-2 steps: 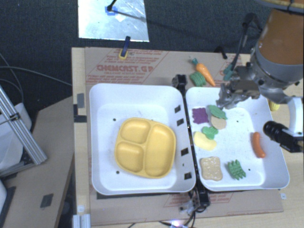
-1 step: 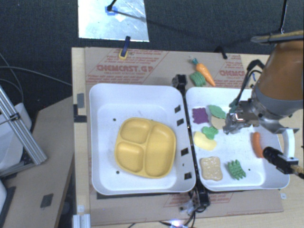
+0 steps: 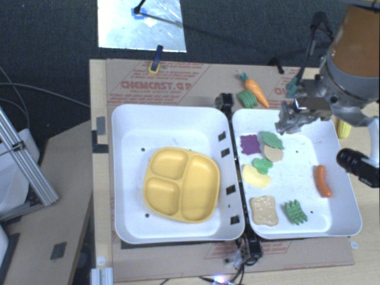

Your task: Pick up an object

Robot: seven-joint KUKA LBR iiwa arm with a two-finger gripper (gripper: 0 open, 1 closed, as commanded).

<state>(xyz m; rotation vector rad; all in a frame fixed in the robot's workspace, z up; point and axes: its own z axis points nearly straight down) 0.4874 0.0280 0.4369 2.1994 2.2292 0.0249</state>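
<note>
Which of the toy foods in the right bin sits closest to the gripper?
The green leaf piece at the bin's far end, stacked over a tan piece, lies just below the gripper. The others lie farther toward the near edge.

arm (image 3: 356,46): enters from right, wrist angled down-left | hand (image 3: 289,122): low, pointing downward

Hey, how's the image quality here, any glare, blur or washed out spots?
Camera view: soft overall; glare whitens the foil sheet at top; the pincer is smeared, details unclear; the white bins look bright but the yellow tray and toy food stay readable.
</note>
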